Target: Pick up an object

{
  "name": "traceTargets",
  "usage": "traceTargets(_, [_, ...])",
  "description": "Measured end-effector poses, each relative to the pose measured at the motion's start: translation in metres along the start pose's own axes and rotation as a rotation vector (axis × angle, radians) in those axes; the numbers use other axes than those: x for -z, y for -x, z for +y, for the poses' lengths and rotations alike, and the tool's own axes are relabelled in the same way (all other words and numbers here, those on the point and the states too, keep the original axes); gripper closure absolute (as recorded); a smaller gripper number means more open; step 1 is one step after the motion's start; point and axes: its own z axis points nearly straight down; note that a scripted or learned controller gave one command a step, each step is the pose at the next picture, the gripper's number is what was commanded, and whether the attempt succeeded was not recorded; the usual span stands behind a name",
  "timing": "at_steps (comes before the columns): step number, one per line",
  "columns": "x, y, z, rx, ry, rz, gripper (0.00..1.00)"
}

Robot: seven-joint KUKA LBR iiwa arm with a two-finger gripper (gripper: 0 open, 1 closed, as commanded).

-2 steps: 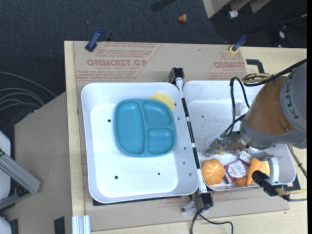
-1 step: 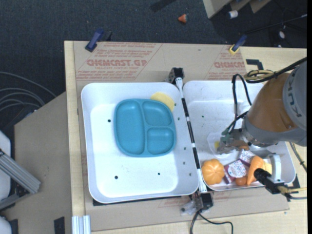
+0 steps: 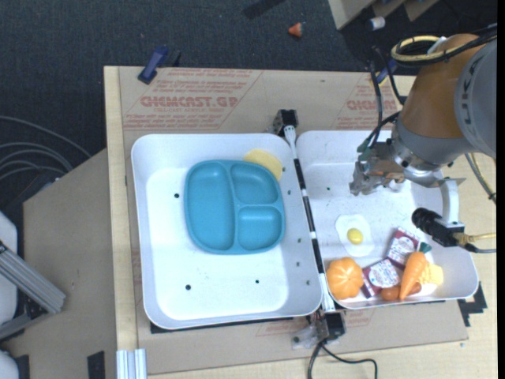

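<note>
My gripper (image 3: 368,178) hangs over the upper part of the right bin (image 3: 331,150), with nothing visibly between its fingers. Below it on the bin floor lies a fried egg toy (image 3: 354,234). Along the bin's near edge sit an orange (image 3: 344,278), two small red-and-white packets (image 3: 384,274) (image 3: 403,247) and a carrot (image 3: 413,273) with a yellow piece behind it. All of these lie apart from the gripper.
The left bin (image 3: 158,235) holds a blue divided plate (image 3: 233,206) with a pale yellow item (image 3: 266,160) at its far right corner. A black divider clip (image 3: 286,120) sits between the bins. Cables and the arm body occupy the upper right.
</note>
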Motion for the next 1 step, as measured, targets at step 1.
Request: traceTargets(1, [-0.0005,0.0002,-0.0005,0.0,-0.002,0.0,0.0])
